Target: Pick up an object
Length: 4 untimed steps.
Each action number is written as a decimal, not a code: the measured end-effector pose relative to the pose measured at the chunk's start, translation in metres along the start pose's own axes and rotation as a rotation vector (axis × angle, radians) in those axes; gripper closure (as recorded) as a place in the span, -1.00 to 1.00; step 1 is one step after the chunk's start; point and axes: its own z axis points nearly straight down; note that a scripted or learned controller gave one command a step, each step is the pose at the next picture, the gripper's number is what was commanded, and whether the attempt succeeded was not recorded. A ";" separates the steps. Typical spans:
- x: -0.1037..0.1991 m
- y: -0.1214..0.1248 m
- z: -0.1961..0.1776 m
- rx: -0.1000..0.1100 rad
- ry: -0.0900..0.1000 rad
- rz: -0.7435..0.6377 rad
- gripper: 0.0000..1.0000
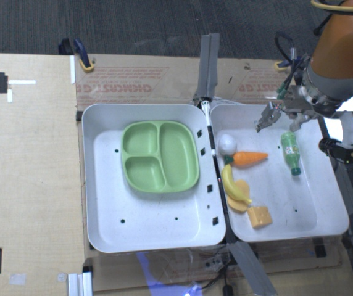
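My gripper (pixel 280 123) hangs over the far part of the right bin (pixel 324 217), its two fingers spread open with nothing between them. A green bottle (pixel 290 153) lies just below and right of the fingertips. Left of it, an orange carrot (pixel 249 158) lies beside a white ball-like object (pixel 226 143) near the bin's left wall. A yellow banana (pixel 232 188) and a yellow cheese-like block (pixel 259 216) lie nearer the front.
The left bin (pixel 102 221) holds a green divided plate (pixel 160 156). A grey divider post (pixel 208 66) rises between the bins at the back. Bare bin floor lies at the right bin's front right.
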 end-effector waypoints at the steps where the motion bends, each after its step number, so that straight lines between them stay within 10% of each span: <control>1: 0.005 -0.032 0.093 -0.001 0.000 -0.103 -1.00; 2: 0.008 -0.020 0.145 0.000 0.001 -0.018 -1.00; 3: 0.038 -0.054 0.044 -0.002 0.000 -0.014 -1.00; 4: -0.005 -0.037 0.132 -0.001 0.000 -0.077 -1.00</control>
